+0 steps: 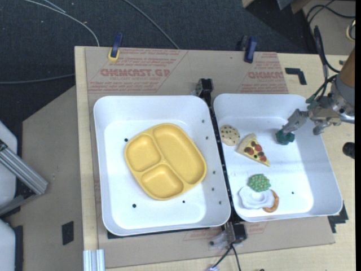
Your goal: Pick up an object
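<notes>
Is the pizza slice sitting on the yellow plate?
No, the pizza slice lies in the right bin, while the yellow plate sits in the left bin.

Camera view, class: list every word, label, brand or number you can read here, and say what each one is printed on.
"CHEMCAST GP", red print on the brown board above the left bin; the last letters are blurred.
The same red print, repeated on the board above the right bin, partly legible.
Smaller red lines around both prints: too small to read.
Yellow tray, cookie, pizza slice: no text.
</notes>
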